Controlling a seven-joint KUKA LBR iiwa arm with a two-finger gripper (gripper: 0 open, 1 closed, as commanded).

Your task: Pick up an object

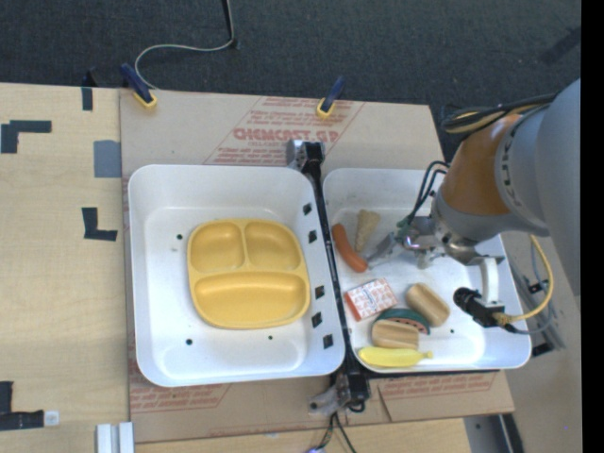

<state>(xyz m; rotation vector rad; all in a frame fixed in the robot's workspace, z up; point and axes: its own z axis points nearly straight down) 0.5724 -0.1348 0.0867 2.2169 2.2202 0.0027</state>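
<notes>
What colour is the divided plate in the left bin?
Yellow; the divided plate shows plainly in the camera view.

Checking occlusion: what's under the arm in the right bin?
The arm covers the right bin's upper right. Visible beside it: carrot, cone, bun. Anything beneath is hidden.

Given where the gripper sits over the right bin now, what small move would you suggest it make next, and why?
Probably a short descent. The gripper sits beside the tan cone-shaped piece and near the orange carrot-like stick in the right bin, and nothing shows between its fingers, so lowering onto one seems the sensible next step.
</notes>
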